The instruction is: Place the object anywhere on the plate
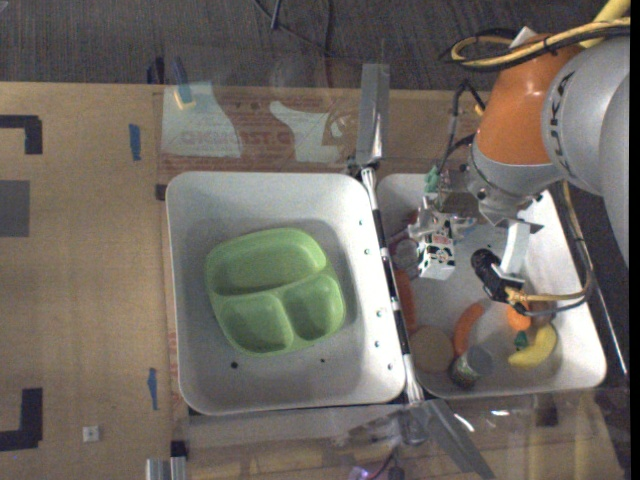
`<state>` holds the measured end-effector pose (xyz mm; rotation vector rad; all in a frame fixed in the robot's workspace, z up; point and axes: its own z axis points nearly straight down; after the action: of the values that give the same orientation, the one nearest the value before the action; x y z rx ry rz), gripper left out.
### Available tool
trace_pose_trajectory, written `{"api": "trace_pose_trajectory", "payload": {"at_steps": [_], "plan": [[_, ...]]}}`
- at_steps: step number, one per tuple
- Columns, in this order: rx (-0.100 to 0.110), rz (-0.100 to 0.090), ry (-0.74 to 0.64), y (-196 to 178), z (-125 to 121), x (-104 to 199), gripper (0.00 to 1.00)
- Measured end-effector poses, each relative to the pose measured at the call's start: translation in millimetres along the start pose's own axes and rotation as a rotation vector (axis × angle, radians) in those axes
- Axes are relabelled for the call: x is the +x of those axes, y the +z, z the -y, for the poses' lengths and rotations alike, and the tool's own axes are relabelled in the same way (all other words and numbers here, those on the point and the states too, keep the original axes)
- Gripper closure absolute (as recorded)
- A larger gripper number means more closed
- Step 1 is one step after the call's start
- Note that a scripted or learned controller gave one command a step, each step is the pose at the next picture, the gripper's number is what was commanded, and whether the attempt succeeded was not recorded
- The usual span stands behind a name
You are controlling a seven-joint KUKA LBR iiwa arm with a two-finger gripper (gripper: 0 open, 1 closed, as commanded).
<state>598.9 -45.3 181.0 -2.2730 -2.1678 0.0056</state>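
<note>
Bench [80, 298]: looked like pale wood or board, matt, with blue tape marks. Both bins smooth white plastic with a soft sheen; left bin [190, 208], right bin [580, 363]. Plate [275, 290]: green moulded plastic, three compartments, smooth, slightly glossy. Arm [560, 88]: glossy orange band, smooth grey shell with a dull shine. Toy food in the right bin read as plastic: banana [536, 347] glossy yellow, an orange piece [467, 326] smooth. Divider strip [372, 118] between the bins looked like brushed metal. Clear glossy sheet [260, 128] behind the bins.
</note>
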Motion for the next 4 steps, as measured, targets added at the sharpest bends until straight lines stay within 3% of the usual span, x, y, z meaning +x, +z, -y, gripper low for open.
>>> {"api": "trace_pose_trajectory", "payload": {"at_steps": [1, 2, 3, 4], "plan": [[0.0, 0.0, 0.019, 0, -18, -6, 1.0], [0.004, -0.001, -0.008, -18, 16, 55, 1.0], [0.005, -0.001, -0.09, 9, 28, 149, 1.0], [0.0, 0.0, -0.166, 3, -14, 153, 1.0]]}}
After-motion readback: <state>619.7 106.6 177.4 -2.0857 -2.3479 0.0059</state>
